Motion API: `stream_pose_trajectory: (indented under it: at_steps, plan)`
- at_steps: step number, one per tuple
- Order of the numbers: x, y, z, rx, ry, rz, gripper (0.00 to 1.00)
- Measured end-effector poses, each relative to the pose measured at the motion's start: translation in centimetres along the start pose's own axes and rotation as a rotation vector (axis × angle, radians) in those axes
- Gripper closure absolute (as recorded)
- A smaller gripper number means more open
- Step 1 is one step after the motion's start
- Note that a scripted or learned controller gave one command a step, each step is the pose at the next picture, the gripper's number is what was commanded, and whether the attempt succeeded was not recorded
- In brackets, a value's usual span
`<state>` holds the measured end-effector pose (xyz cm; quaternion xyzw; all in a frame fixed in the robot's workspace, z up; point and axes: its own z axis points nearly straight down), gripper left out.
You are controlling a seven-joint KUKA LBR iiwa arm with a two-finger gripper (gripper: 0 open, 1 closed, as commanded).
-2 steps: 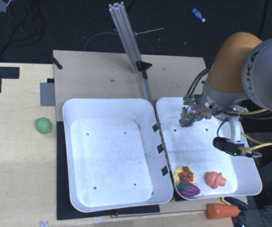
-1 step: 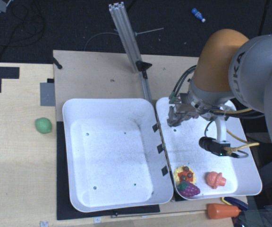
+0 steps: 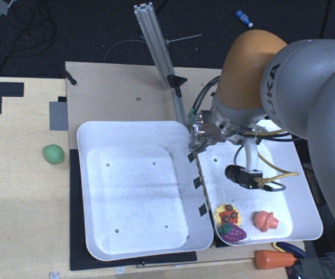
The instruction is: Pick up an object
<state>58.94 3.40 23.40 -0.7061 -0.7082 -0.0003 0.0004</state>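
The single camera sat fixed above the bench (image 3: 127, 86) and looked down at a slant — both white bins fell inside its frame, the left bin (image 3: 97, 135) near the middle and the right bin (image 3: 307, 228) toward the right edge. The arm (image 3: 289, 86) came in from the right, close to the lens and large. Dark floor (image 3: 68, 28) ran along the top — the far side.

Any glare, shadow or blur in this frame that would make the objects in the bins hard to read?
Camera view: the arm looms large and soft-edged at the right, covering part of the right bin; bright glare shows on that bin beside the wrist; the left bin is evenly lit with faint grey shading; the pink toy and grape cluster read clearly.
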Motion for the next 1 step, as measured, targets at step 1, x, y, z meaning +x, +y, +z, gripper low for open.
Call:
stream_pose_trajectory:
  at_steps: [1]
  plan:
    - [4.55, -0.82, 0.82, 0.001, 0.0, 0.0, 1.0]
